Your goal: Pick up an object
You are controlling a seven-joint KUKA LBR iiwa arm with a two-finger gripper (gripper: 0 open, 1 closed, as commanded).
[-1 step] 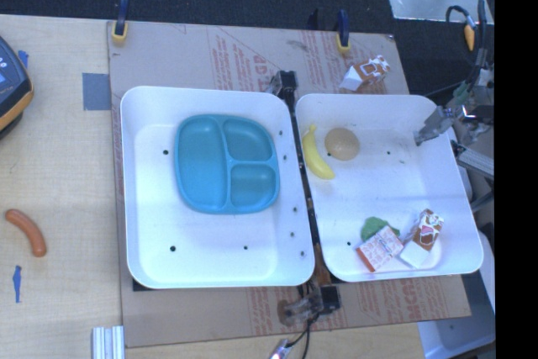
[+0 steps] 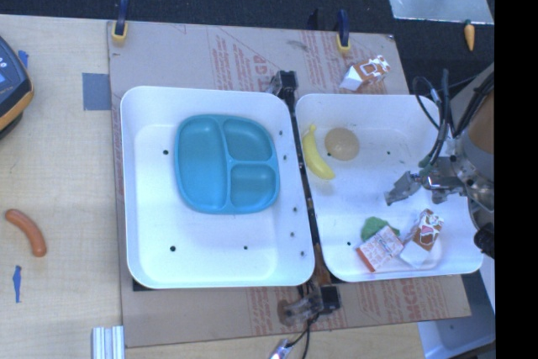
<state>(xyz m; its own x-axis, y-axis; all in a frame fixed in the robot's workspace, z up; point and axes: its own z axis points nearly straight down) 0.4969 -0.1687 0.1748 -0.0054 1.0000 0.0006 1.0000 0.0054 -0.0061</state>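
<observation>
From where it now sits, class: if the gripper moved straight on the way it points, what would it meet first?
The gripper points left across the right white bin; probably the yellow banana first, though height is unclear.

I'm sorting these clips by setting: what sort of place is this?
Probably a robotics lab test bench, not a kitchen: two white bins clamped on cardboard, toy food like a banana and a blue divided plate, and a robot claw over the right bin.

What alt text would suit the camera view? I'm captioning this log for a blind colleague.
A robot gripper hovers low over the right white bin, fingers open and holding nothing, near a banana, a tan round item, a green item and small cartons. The left bin holds a blue divided plate; a sausage lies on the bench.
</observation>
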